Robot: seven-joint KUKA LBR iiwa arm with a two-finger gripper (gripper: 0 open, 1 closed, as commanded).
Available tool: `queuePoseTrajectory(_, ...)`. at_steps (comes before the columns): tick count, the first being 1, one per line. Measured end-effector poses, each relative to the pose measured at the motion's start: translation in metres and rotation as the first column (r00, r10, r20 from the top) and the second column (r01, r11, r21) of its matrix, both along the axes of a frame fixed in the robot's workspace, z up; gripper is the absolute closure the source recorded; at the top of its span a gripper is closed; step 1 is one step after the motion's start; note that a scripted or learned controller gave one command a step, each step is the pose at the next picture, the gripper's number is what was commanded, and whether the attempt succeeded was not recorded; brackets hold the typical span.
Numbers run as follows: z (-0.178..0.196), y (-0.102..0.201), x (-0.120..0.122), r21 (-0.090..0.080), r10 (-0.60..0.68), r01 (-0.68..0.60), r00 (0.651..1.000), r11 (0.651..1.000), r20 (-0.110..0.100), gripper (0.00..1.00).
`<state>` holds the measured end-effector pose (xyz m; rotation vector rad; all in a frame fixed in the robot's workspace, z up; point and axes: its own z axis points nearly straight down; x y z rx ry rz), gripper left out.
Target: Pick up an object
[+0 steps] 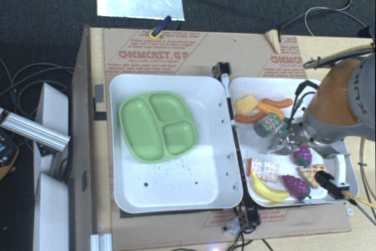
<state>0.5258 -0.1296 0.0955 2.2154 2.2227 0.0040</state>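
My gripper (284,142) is down in the right bin (239,144), with the grey and orange arm reaching in from the right. It stands just below a small green-and-grey can (268,123) and left of a purple round toy (302,155). Around it lie a yellow corn piece (247,104), an orange carrot (276,103), a reddish sausage (249,117), a red-and-white packet (264,170), a banana (268,190), purple grapes (296,185) and a pizza slice (312,173). I see nothing held in the gripper.
The left bin (176,185) holds a green compartment plate (157,126). A black divider rail (234,138) runs between the bins. Cardboard (176,53) lies behind them, and cables run at the back right.
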Motion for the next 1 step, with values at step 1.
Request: queuePoseTrajectory(1,0.1685,0.0413,-0.0329,0.000,0.001,-0.001,1.000,1.000,0.001,1.00)
